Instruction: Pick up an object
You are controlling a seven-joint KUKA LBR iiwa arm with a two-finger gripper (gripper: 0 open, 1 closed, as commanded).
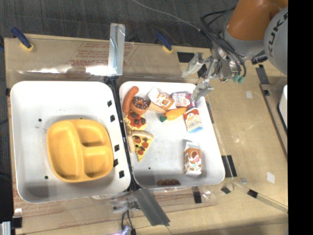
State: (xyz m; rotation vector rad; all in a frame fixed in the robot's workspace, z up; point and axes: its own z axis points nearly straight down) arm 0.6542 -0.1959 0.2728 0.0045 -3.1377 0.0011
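the arm (259, 13) has a rounded orange band above a grey wrist housing, and the grey link at the right edge bears part of the dark "kuka" lettering. black cables (217, 21) loop along the wrist. the gripper (203, 84) is a bare-metal assembly with small teal fittings.

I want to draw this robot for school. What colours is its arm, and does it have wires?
The arm is grey with a big orange band, and part of black lettering shows on its side. Black cables loop down to the gripper, which is silvery metal with thin fingers and a small teal bit.
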